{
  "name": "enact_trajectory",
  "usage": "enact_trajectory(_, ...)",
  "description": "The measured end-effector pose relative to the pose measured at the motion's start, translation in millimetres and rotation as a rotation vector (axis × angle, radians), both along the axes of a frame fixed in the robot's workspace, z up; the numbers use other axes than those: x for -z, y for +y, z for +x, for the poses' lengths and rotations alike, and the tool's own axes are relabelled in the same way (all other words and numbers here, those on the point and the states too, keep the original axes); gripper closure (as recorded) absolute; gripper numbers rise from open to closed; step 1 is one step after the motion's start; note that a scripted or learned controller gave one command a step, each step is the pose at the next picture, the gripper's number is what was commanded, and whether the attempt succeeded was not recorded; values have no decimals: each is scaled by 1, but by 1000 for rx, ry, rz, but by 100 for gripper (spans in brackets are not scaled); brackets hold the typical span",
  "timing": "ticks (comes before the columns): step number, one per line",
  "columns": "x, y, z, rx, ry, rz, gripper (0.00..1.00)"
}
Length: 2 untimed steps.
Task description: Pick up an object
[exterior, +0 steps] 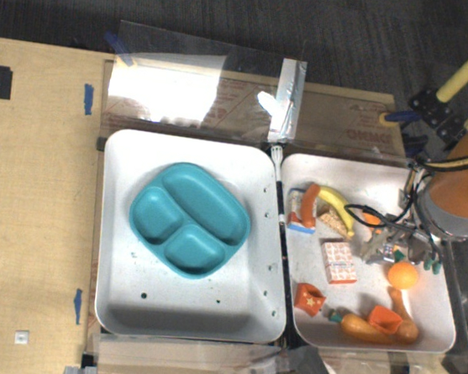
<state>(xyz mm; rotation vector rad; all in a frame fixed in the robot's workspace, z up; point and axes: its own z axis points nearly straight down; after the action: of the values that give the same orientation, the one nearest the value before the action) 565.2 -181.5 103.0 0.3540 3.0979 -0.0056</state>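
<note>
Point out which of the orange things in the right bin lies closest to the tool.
The round orange ball, just below the tool. The carrot-shaped piece and the small orange-red block lie farther away, near the bin's front edge.

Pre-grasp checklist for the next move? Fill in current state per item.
1. Tool is over the right bin: ok.
2. Something between its fingers: cannot tell, blurred.
3. Targets within the bin: ok, orange ball, banana, small box.
4. Ball stands apart from its neighbours: ok.
5. Carrot free to lift: not ok, crowded by other toys at the bin wall.
6. Left bin holds a teal tray: ok.
</note>
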Motion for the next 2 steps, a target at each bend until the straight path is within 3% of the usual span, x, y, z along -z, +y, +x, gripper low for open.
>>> enact_trajectory(1,1,0,0,0,2,1,0)
enact_trajectory(2,14,-5,15,18,13,5,0)
